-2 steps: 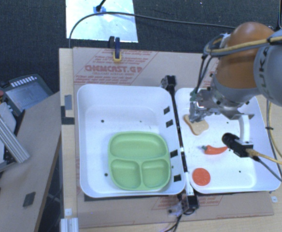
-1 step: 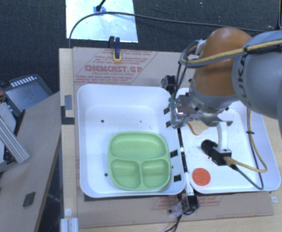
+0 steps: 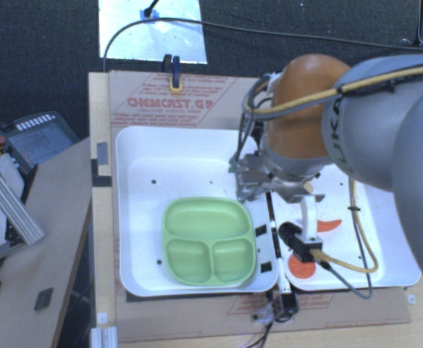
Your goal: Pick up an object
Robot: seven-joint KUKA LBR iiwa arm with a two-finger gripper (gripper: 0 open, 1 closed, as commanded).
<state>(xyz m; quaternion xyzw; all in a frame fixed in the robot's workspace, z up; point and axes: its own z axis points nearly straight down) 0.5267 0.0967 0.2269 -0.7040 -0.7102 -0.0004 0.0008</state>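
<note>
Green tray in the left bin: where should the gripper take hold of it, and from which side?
Probably the raised outer rim of the green tray, from straight above, one finger inside a compartment and one outside. It lies flat on the floor of the left bin, too broad to span, so the thin rim is the only pinchable part. The rear edge, facing bare floor, looks easier than the front edge beside the bin wall.

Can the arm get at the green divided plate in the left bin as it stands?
Probably yes. The green divided plate lies flat and uncovered in the left bin, and the arm hangs near its upper right edge.
</note>
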